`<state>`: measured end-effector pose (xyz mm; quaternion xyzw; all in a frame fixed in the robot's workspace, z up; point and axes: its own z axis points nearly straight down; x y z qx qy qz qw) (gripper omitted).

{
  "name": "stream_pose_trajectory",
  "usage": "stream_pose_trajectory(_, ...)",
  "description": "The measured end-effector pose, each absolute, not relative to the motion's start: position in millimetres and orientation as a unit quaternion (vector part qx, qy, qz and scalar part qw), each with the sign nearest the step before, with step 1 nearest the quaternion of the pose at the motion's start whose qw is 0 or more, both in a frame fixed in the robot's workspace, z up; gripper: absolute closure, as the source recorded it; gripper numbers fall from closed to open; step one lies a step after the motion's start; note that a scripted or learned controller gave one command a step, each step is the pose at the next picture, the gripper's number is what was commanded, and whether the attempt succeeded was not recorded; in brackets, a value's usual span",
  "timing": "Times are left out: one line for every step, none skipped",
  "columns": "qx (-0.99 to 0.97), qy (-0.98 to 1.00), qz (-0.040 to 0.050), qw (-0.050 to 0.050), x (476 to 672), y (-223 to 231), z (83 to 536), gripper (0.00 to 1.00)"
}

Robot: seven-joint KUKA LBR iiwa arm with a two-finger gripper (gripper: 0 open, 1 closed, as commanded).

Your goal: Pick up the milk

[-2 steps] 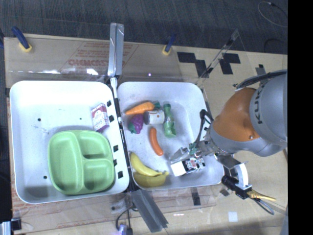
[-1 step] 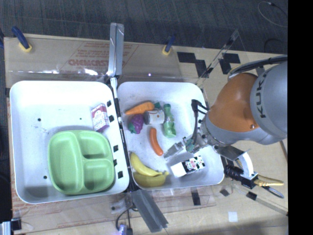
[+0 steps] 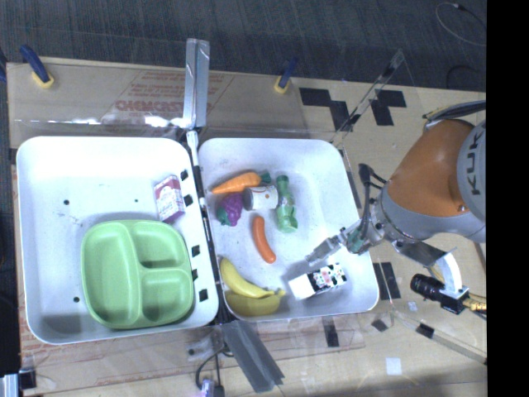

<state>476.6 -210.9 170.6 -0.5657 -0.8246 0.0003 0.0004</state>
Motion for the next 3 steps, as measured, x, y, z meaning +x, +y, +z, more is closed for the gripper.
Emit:
stream_pose_trajectory(-0.663,-0.748,0.0009,0.003,475.7,-203,121,0.00)
stream_pose_trajectory(-0.598,-0.802,0.0000,0.000,477.4,-210,177,0.00)
stream_pose_trajectory(-0.728,-0.685,0.0010,0.003,475.7,-203,104,0.00)
